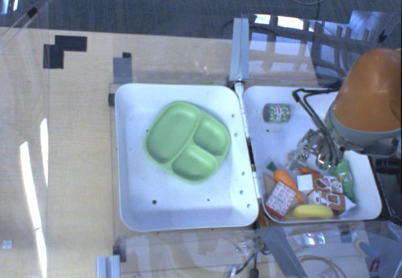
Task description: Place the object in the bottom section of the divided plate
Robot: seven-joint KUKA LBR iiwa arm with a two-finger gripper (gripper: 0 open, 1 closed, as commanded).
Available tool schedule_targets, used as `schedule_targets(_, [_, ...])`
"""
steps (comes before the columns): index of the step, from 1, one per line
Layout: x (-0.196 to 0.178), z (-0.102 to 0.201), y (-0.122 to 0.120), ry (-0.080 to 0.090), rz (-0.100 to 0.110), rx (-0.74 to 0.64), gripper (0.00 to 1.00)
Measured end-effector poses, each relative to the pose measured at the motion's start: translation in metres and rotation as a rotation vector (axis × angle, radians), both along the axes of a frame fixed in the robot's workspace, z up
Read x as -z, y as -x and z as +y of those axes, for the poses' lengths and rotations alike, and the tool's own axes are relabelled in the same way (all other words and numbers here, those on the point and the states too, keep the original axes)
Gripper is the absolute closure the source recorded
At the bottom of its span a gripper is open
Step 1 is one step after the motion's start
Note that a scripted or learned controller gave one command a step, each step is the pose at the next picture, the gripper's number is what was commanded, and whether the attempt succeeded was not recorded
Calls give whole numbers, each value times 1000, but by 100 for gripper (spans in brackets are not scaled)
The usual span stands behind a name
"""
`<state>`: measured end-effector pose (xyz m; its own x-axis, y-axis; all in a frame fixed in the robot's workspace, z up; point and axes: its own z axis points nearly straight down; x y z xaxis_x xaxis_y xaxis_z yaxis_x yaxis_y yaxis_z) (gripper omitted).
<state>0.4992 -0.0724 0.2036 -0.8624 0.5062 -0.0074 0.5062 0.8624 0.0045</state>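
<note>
While the arm hangs at the frame's right, the pick is judged not yet done
Left bin (132, 208): holds the green divided plate (187, 140), all sections bare
Right bin (260, 135): toy food clustered lower right; small can (277, 113) apart, above
Next move: descend, close on one item, carry left to the plate's bottom section
Gripper (312, 153): low over the cluster; opening and contact cannot be told

The bench (69, 145) is of light wood colour. Two shallow white bins lie directly on it, side by side and touching along one edge: the left bin (135, 208) and the right bin (257, 120). Black marks (61, 49) are on the bench surface near its far left part
</note>
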Motion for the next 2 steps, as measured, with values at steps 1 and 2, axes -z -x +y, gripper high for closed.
schedule_targets(1, [-107,-13,10,0,-3,88,100])
schedule_targets(2, [-110,-100,10,2,-2,128,100])
